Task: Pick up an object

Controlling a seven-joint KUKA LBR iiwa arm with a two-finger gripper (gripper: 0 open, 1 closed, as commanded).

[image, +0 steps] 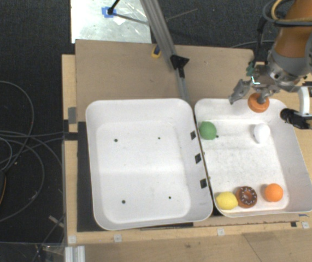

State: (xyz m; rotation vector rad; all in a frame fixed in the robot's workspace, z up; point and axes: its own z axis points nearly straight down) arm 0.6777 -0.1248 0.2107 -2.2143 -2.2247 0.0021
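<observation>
A small orange piece (258, 103) is seen at the gripper (252, 96), apparently clamped between its fingers (the view is poor); a clean lift is called for next.

A pale wooden bench (71, 146) fills the middle of the frame on dark carpet (24, 37), with black cables (13, 141) looping at the left, a tripod leg (161, 31) slanting from the top, and a bright floor patch (98, 10) at upper left.
</observation>
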